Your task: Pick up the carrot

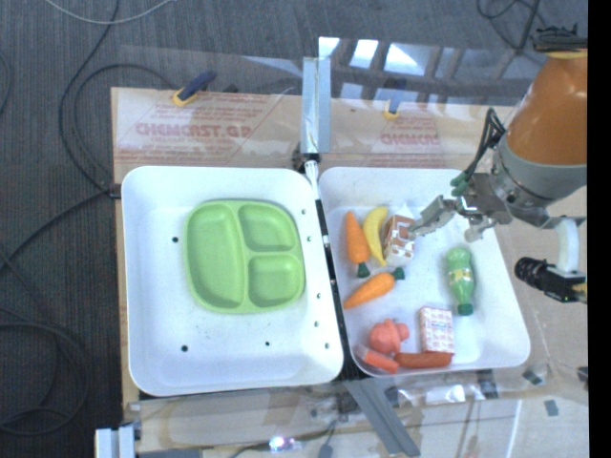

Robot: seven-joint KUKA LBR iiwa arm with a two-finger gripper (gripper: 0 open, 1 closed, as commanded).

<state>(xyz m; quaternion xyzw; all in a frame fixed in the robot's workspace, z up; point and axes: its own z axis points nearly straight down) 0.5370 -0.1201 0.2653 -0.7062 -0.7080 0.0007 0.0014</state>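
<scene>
1. Starting at the tool (441, 214): it hangs over the upper part of the right bin (498, 318), above a small carton (399, 239). You cannot tell whether it is spread or pressed together; nothing is seen pinched in it.
2. Two carrot-like items lie left of the tool. The lower carrot (370, 289) rests on the bin floor near the middle. The upper carrot (355, 238) lies close to the bin's left wall, just beside a banana (377, 232).
3. The lower carrot's long axis runs diagonally, with the green stub up-right towards the tool and the tapered tip down-left. The upper carrot runs nearly straight up and down the view, and a dark green stub appears to sit at its lower end.
4. Handling, as a judgement: both look like light, stiff, smooth plastic toys, rounded and liable to roll or slip under a pinch.
5. You should close across the thick half, square to the long axis. The lower carrot has clearer space around it.
6. Further out: a green bottle (459, 277) and the left bin (153, 284).
</scene>
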